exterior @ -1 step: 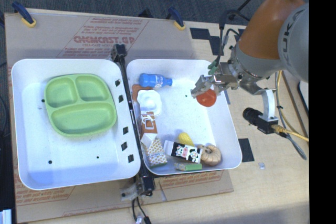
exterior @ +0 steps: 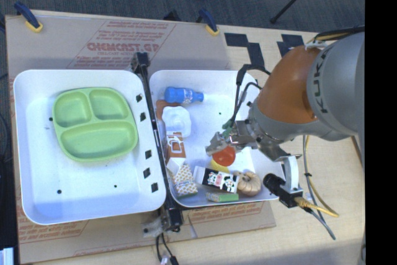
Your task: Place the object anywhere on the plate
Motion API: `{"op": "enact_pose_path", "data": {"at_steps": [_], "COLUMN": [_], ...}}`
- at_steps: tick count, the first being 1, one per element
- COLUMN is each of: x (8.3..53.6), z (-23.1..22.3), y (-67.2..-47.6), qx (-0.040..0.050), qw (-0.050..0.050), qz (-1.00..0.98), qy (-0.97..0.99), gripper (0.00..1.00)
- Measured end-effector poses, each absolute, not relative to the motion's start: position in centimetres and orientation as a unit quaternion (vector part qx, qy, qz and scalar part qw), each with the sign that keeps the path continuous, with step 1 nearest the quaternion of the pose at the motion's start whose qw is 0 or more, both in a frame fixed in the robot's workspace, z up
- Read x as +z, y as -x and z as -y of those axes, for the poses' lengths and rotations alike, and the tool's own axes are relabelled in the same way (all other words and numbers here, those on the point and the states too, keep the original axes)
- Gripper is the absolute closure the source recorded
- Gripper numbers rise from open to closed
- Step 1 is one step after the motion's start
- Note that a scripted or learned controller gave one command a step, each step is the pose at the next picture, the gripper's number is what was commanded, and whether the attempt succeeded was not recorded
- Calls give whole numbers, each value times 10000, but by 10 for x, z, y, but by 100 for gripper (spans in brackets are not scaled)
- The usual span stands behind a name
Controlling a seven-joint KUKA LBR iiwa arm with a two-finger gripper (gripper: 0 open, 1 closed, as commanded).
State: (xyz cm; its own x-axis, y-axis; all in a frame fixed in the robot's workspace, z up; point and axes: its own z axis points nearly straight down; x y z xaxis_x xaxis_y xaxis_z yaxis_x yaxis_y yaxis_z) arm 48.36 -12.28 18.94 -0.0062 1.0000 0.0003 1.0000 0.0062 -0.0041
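Green plate (exterior: 94,124), one, lies alone in the left bin (exterior: 37,195); the hand (exterior: 218,146), grip unclear, hovers over the right bin's (exterior: 214,80) clutter.

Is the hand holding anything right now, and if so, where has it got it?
It cannot be told. The hand sits directly over a red-and-orange object in the right bin, possibly touching its top.

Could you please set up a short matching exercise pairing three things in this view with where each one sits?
Things:
1. green plate
2. blue bottle
3. gripper

Places:
A. far end of the right bin
B. over the red and yellow object in the right bin
C. inside the left bin

Pairs: 1-C, 2-A, 3-B
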Motion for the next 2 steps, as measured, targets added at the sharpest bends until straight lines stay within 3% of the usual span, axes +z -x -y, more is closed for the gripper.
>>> {"op": "enact_pose_path", "data": {"at_steps": [1,2], "x": [204,212], "z": [162,78], "y": [-543,-562], "qx": [4,7], "qw": [3,3], "qz": [7090,7101], "qy": [7052,7041], "gripper": [100,100]}}
